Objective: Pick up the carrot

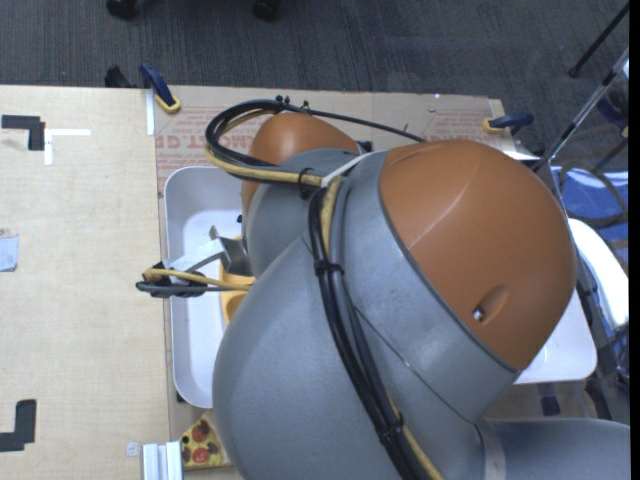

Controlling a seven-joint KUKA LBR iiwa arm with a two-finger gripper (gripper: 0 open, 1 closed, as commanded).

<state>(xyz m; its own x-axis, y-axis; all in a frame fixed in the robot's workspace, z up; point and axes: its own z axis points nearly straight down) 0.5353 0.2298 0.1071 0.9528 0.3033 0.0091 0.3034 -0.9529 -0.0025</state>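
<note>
Looming over most of the view, the grey arm (330, 368) is reaching in from the right and lying across both bins, its big orange-capped joint (470, 238) sitting closest to the camera at about four o'clock from centre. A bundle of black and yellow cables (335, 308) is running along the grey housing and looping out past a second orange cap (290, 138) at about eleven o'clock. Beneath the arm, the left white bin (185, 268) is showing its left wall and part of its floor at nine o'clock. Inside it, a metal part of the gripper (232, 253) is poking out from under the arm, but I cannot tell how far it is open or whether it is holding anything. Just below it, a small patch of orange (232, 303), possibly the carrot, is peeking out at the arm's edge; this is uncertain. Farther out, blue and yellow clamps (160, 88) are gripping the bench's far edge at eleven o'clock, with dark carpet (400, 28) lying beyond at twelve.
</note>
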